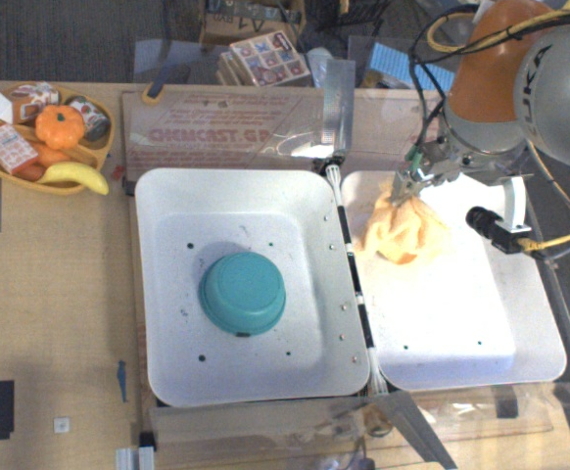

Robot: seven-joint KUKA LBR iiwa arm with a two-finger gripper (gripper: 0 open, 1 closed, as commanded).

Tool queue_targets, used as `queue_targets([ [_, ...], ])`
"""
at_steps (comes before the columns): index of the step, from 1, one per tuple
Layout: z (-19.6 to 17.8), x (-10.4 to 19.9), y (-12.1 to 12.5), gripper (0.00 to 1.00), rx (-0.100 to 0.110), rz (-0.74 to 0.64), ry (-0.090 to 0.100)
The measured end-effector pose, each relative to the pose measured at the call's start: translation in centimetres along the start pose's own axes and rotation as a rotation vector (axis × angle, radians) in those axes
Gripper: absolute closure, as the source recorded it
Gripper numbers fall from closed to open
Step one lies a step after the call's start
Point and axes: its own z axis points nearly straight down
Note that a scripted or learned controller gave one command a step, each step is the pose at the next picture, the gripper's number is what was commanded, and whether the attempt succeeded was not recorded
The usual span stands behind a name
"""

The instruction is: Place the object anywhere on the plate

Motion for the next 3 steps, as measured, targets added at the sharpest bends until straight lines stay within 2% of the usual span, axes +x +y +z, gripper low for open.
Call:
queue_targets([
  [1, -4.0, 0.0, 0.1, 1.0, -0.003, -0.002, -0.001],
  [2, -4.7, 4.9, -0.7, 1.0, -0.001, -0.401, 0.002],
  [3, -4.4, 8.8, -0.4, 1.0, -0.002, -0.798, 0.001],
])
